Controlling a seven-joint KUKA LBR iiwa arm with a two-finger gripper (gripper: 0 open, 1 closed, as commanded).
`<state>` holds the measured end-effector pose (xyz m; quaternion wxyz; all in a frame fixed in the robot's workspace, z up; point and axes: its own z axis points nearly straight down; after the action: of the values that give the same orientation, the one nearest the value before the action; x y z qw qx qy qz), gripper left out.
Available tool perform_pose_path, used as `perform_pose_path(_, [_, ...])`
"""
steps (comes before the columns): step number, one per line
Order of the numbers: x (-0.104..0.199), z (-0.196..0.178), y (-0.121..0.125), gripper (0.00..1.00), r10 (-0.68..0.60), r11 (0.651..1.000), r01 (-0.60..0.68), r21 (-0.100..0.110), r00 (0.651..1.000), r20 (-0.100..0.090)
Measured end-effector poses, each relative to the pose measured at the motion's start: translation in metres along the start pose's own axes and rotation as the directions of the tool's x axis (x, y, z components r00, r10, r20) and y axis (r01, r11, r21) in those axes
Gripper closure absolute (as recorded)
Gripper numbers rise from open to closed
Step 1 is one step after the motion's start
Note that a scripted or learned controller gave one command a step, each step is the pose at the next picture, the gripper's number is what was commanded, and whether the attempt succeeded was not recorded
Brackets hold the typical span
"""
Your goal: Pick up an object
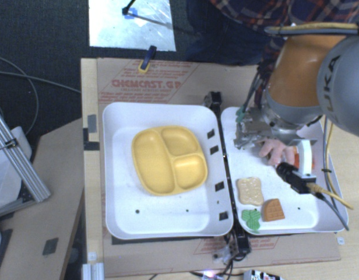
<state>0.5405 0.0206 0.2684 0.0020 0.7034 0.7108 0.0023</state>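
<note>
Where arm (308,80) looms: cracker (250,191), toast (273,209), leaf (252,218)

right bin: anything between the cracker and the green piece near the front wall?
In the camera view, nothing lies between the pale cracker and the green piece: bare white floor of the right bin. The brown toast piece sits off to the side.

Yellow divided plate (168,159) in left bin (118,174)

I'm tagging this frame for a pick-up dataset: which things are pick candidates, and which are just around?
Candidates, right white bin:
pale square cracker
brown toast piece
green leafy toy
pink toy

Just around:
yellow divided plastic tray
left white bin
</note>
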Motion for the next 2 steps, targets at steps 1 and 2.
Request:
perform_pose_path(1, [0.073, 0.006, -0.030, 1.00, 0.000, 1.000, 0.000, 0.006, 1.000, -0.002])
perform_pose_path(2, [0.019, 0.087, -0.055, 1.00, 0.013, 1.000, -0.013, 0.011, 1.000, 0.000])
